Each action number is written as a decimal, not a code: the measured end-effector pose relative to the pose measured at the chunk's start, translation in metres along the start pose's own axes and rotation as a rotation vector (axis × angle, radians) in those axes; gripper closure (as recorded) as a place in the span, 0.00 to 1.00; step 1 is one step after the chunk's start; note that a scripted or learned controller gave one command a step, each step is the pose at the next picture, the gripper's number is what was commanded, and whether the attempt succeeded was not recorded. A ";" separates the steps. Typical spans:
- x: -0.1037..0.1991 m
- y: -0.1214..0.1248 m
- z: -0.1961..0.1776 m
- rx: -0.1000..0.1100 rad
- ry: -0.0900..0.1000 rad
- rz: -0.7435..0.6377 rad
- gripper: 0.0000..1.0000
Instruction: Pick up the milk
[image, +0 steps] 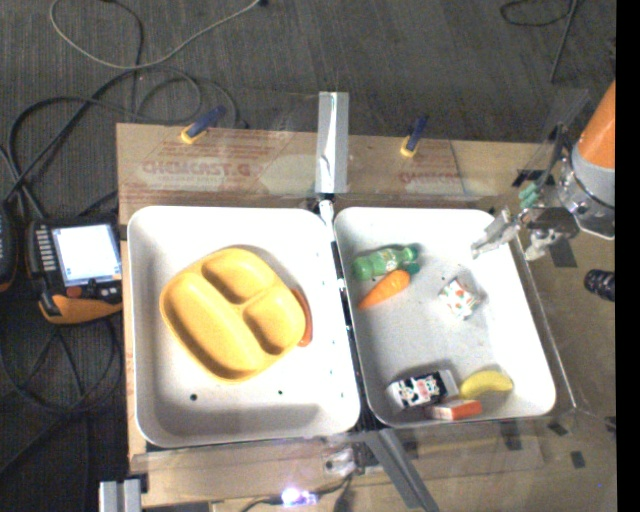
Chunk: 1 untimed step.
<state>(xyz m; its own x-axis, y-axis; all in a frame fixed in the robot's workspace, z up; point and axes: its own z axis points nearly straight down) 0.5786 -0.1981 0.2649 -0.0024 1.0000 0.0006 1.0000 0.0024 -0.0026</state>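
one fixed camera looks down (slantwise) on both white bins (240, 225).

I counted two white bins: a left bin (150, 300) and a right bin (520, 330). The left one held one yellow divided tray (232, 312). In the right I counted six items: one green bottle (384, 261) at 11 o'clock, one carrot (384, 288), one small white carton (461, 297), one milk carton (421, 389) at 6 o'clock, one banana (487, 382), and one red-and-white block (457, 409).

I see the milk (422, 388), a small black-and-white carton, lying on its side near the right bin's (520, 330) front wall.
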 end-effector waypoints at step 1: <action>0.005 -0.018 0.122 -0.002 -0.001 -0.247 0.00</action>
<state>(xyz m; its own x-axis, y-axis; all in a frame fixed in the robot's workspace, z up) 0.5606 -0.1928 0.1430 -0.2464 0.9692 0.0001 0.9692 0.2464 -0.0005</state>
